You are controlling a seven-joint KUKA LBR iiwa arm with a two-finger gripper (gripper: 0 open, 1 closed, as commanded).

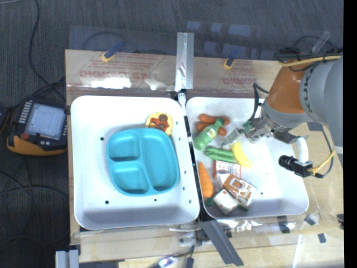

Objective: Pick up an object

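In the right bin (pixel 290 197), my gripper (pixel 249 130) hangs over the toy-food pile with the finger state impossible to tell from here, and the banana (pixel 241 154), long axis running diagonally, lies just below and slightly left of it.

R bin (pixel 290 197) right side open, food pile (pixel 223 161) crowds left

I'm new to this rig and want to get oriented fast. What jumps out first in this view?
The bright blue divided plate fills the middle of the left bin, with a small pizza toy at its upper edge. In the right bin, a clutter of toy food lies along the left side: a green bottle, a banana, a carrot. The gripper hangs just above the banana.
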